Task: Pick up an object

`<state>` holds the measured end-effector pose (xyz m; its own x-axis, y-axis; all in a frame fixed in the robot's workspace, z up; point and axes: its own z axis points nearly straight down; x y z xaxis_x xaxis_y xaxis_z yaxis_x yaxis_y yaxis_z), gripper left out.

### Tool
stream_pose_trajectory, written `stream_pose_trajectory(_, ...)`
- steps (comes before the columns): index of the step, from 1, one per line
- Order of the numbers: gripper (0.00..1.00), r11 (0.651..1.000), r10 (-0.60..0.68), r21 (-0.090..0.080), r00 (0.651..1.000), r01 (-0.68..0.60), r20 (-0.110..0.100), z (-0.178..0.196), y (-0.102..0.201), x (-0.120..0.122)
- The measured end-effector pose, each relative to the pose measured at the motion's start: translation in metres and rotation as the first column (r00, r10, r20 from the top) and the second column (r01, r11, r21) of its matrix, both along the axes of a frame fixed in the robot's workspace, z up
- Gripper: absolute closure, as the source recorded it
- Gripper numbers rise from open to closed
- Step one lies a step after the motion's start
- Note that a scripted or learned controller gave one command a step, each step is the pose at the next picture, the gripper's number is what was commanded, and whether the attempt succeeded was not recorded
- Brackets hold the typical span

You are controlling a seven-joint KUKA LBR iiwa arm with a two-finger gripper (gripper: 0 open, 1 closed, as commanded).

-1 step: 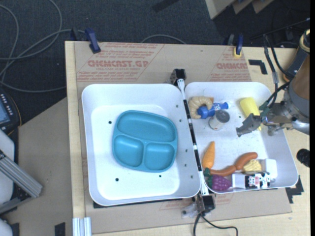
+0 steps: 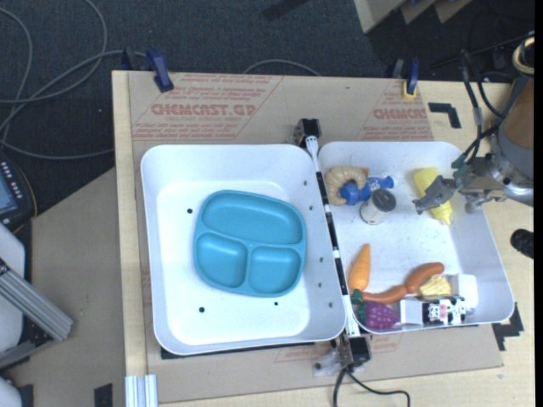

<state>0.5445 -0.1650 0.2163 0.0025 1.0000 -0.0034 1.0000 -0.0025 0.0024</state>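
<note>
The right bin [image 2: 475, 253] holds several toy items. A yellow piece [image 2: 425, 179] lies at its far right, and my gripper [image 2: 433, 196] hangs right over it, covering its middle; more of that yellow shows below the gripper. To the left lie a tan pastry [image 2: 345, 176], a blue toy [image 2: 360, 190] and a small grey round piece [image 2: 384, 200]. Nearer the front are an orange carrot [image 2: 361, 266], an orange sausage [image 2: 409, 283], purple grapes [image 2: 381, 315] and a white box [image 2: 438, 311].
The left bin [image 2: 165, 227] holds a blue divided plate [image 2: 249, 242]. The arm [image 2: 513, 155] reaches in over the right bin's far right rim. Blue clamps [image 2: 159, 69] sit on the bench's back edge.
</note>
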Motion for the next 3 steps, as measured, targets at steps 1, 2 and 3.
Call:
stream_pose_trajectory(1,0.0,1.0,0.009,0.003,1.0,-0.009,-0.001,-0.069,0.044,0.061)
stream_pose_trajectory(2,0.0,1.0,0.011,0.001,1.0,-0.011,-0.026,-0.131,0.062,0.12)
stream_pose_trajectory(3,0.0,1.0,-0.001,0.005,1.0,0.001,-0.011,-0.127,0.054,0.03)
